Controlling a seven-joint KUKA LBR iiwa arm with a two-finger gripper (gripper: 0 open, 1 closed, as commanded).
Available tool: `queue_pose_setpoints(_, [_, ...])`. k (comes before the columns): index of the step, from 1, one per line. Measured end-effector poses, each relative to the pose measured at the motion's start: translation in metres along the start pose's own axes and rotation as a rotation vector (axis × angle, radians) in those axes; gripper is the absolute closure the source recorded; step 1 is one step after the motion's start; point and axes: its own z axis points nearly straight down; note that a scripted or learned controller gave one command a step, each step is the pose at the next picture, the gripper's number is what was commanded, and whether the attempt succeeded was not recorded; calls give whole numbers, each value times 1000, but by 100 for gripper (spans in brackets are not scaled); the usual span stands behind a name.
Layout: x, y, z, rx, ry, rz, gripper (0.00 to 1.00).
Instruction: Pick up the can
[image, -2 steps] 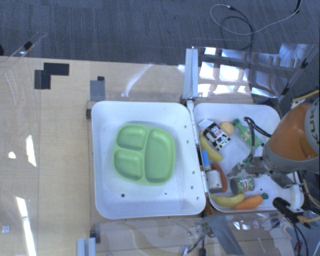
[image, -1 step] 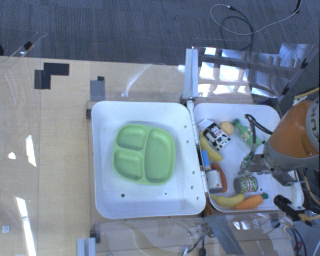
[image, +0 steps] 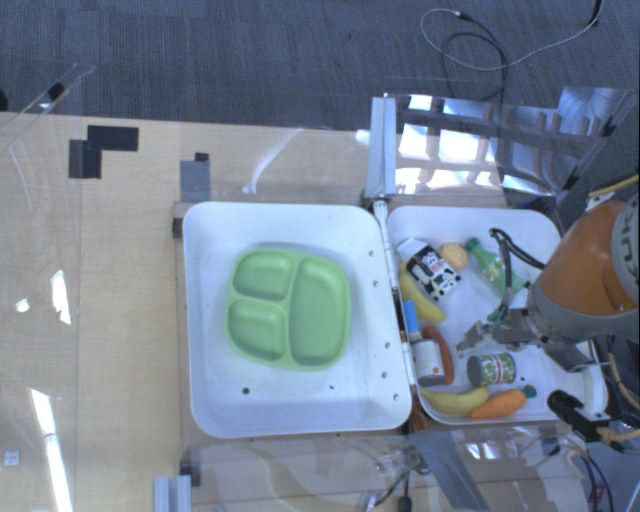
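Spanning the whole view, the pale wooden table (image: 100, 330) carries two shallow white bins side by side. Its left bin (image: 215, 395) holds a green divided plate (image: 290, 308), lying flat near the middle with its three compartments facing up. Its right bin (image: 540, 228) is crowded with small things. From the right edge the grey arm (image: 590, 275) with its orange band reaches over this bin, and its hand (image: 492, 334) sits low above the bin's middle; whether the hand is apart or together cannot be told at this size. Just below the hand, the can (image: 492, 369) lies on its side, with a green and red label and its pale end turned left; nothing shows it gripped. Along the front wall a yellow banana (image: 452, 400) curves, with an orange carrot (image: 500, 403) touching its right end. A second banana (image: 420, 298) lies near the left wall, under a black-and-white box (image: 432, 272). Beside that box are a small yellow piece (image: 454, 254) and a green bottle (image: 487, 262). A small red-labelled container (image: 431, 360) rests near the left wall, left of the can.
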Motion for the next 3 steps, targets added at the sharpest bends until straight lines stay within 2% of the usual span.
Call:
queue_pose_setpoints(1, [-34,-5,10,8,6,-17,0])
queue_pose_setpoints(2, [-7,-4,9,5,-2,-20,0])
queue_pose_setpoints(3, [-19,-4,9,6,6,-63,0])
